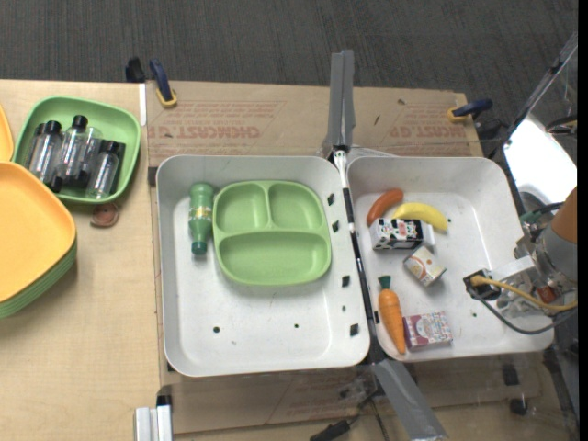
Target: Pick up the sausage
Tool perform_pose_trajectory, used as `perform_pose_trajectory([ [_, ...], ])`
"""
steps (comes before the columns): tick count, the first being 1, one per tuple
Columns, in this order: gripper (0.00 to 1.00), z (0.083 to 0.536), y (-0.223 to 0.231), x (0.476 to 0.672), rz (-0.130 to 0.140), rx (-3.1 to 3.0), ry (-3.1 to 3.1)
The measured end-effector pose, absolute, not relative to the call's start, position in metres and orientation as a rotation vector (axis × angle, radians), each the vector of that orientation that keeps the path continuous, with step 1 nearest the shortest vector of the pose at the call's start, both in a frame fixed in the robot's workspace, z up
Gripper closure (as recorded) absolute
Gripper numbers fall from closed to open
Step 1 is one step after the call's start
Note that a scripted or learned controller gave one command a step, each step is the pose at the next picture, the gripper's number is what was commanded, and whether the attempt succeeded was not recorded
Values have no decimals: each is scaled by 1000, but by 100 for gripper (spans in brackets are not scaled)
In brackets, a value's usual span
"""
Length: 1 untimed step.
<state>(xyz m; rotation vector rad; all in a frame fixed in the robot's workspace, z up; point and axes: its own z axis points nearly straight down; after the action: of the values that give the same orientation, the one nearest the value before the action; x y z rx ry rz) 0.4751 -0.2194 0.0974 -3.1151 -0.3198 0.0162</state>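
Pink box [428,329] and carrot [392,312] at the right bin's [432,162] near edge; sausage [385,205] at its far left corner.
Gripper [535,285], open or closed I cannot tell, sits at the right rim. Outward: tan carton [424,268], black-and-white carton [397,234], banana [421,215]. Sausage likely light, smooth, slippery; grip across its middle; black-and-white carton and banana crowd it.
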Motion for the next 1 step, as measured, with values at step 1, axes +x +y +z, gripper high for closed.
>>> perform_pose_trajectory([
  [1,100,105,-219,474,23,-3112,-322],
])
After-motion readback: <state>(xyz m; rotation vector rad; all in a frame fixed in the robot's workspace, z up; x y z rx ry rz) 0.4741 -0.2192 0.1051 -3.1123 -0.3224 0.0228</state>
